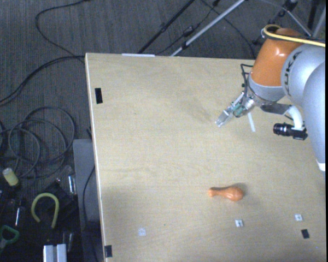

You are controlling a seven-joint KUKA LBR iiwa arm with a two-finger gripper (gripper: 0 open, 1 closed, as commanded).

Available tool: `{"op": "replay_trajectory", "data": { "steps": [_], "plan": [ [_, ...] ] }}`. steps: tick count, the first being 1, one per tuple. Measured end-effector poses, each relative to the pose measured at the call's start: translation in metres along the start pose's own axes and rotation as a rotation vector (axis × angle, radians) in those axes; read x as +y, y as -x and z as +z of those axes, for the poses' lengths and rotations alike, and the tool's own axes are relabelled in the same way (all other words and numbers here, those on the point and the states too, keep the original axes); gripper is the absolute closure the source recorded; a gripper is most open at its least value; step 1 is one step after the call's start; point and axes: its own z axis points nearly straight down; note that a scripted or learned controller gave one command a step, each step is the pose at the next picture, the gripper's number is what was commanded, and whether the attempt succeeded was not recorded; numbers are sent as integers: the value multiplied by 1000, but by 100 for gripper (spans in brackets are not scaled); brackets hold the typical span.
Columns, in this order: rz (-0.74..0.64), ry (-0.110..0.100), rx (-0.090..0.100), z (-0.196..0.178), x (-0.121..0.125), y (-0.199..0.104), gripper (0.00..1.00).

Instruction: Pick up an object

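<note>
The gripper (236, 113) at the upper right is spread wide, holding nothing, far above the orange toy (227, 193) on the table (153, 146).

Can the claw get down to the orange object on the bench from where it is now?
Probably yes. The orange object lies alone on the bare bench, apart from the claw, which hangs above and beyond it. Nothing stands between them.

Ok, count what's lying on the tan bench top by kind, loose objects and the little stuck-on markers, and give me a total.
Orange pear-shaped object: 1
Black markers: 3
Small pale square markers: 3
Total: 7
</note>
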Motion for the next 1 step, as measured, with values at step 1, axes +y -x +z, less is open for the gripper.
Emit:
{"op": "replay_trajectory", "data": {
  "steps": [1],
  "plan": [
    [117, -3, 0, -88, 18, -27, 100]
  ]
}}
